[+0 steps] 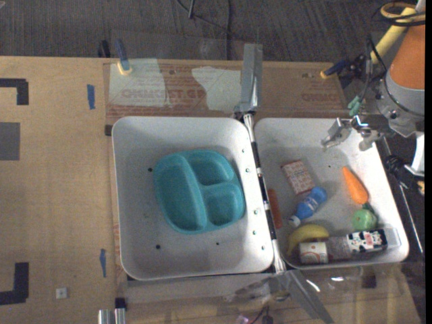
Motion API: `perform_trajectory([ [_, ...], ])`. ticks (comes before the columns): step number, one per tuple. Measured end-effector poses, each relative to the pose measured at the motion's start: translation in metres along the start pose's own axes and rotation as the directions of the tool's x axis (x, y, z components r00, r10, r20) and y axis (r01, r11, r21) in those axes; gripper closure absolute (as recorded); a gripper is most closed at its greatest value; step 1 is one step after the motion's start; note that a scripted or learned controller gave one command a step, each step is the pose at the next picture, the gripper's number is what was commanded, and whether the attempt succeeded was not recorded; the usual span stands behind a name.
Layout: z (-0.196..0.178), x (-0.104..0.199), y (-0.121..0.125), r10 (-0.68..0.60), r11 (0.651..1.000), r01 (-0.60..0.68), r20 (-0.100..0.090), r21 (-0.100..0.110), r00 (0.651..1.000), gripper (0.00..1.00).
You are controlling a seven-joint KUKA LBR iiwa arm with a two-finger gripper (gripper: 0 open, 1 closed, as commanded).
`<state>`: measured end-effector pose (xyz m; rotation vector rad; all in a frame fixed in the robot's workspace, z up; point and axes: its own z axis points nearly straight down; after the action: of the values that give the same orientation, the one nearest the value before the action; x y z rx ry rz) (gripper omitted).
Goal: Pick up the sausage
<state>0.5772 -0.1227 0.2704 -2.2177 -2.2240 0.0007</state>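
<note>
The sausage [273, 208], thin and reddish-orange, lies lengthwise against the left wall of the right bin [324, 128]. My gripper [351, 135] hangs over that bin's far right corner, well away from the sausage. Its two fingers [333, 136] stand spread, open, with nothing between them. The grey arm with its orange band [410, 59] reaches in from the upper right.
The right bin also holds a pink packet [298, 176], a blue bottle [309, 204], a carrot [355, 185], a green ball [364, 219], a banana [308, 233], a small can [312, 252] and a lying carton [361, 242]. A teal divided plate [200, 190] sits in the left bin [135, 147].
</note>
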Motion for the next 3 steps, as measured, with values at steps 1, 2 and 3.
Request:
perform_trajectory([
  [1,0.09,-0.019,-0.098,-0.178,0.984,0.178,0.0,-0.001,0.984,0.0],
  [2,0.179,0.003,-0.057,0.134,0.991,-0.134,0.0,-0.001,0.991,0.0],
  [3,0.158,-0.006,-0.064,0.02,1.0,-0.02,0.001,-0.002,1.0,0.0],
])
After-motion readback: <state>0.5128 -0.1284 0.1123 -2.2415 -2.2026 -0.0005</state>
